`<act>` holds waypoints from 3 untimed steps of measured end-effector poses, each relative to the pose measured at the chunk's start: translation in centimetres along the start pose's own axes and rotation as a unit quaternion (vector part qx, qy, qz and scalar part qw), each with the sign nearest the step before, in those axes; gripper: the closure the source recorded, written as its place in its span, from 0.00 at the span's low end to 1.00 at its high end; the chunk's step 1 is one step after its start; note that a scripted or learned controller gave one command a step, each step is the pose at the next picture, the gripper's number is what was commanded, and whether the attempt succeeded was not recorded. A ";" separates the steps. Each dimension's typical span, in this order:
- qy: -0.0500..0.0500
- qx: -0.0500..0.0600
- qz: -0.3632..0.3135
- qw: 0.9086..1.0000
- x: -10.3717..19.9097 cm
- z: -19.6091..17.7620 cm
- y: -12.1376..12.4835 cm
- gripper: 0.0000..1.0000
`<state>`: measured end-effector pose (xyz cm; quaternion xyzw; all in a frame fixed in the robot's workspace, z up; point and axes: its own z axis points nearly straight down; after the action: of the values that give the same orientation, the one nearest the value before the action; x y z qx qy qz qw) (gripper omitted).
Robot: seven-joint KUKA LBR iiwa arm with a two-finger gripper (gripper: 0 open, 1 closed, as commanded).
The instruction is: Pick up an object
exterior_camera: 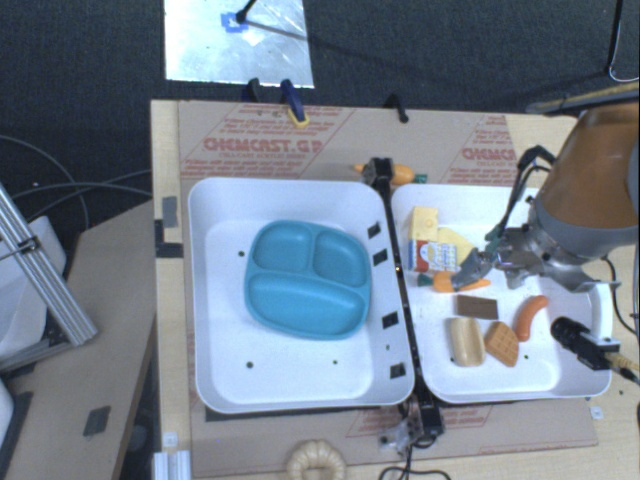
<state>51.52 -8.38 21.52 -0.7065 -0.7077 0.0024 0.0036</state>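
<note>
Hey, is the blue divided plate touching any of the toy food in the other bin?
Apart. The camera view shows the blue plate alone in the left bin, with both bin walls between it and the food in the right bin.

Bright even overhead light, white bins (300, 193) nearly washed out, glare on the foil sheet (238, 26) at the far side, soft faint shadows under the blue tray (308, 276), dark floor murky, slightly soft focus, coarse grain throughout

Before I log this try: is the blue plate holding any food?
Empty. The blue plate lies flat in the left bin, its compartments showing bare blue; the food pieces sit in the right bin.
</note>
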 end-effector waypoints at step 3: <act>0.000 -0.002 0.001 1.000 -1.5 10.1 0.5 0.00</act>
<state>51.92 -9.89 11.45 -0.7071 -0.7071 0.0012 0.0020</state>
